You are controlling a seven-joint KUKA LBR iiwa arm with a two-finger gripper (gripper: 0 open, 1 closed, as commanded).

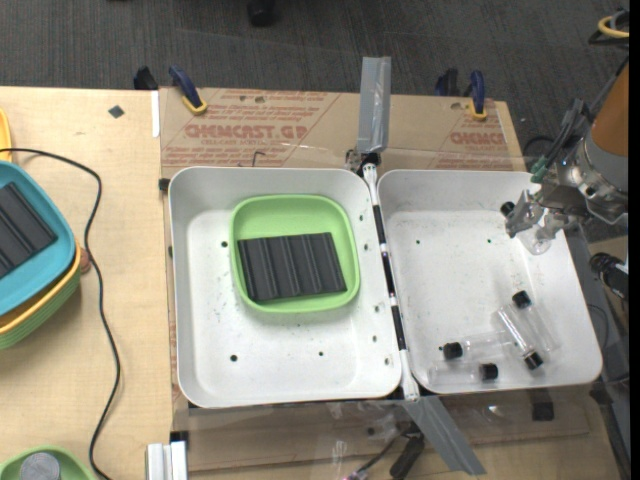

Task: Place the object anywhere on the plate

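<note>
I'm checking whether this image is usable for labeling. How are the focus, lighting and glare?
Camera view: even overhead light, soft shadows inside the white bins; green plate and its dark ridged insert sharp; clear tubes with black caps hard to trace against the white; claw slightly blurred near the right edge; no strong glare.

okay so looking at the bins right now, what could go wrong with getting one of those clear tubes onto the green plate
1. The clear tubes are see-through with small black caps and lie bunched near the right bin's front corner, so a grasp could slip or catch two.
2. The gripper is at that bin's far right side, so the carry must cross the wall between the bins.
3. The green plate already bears a dark ridged insert, so a round tube may roll.
</note>
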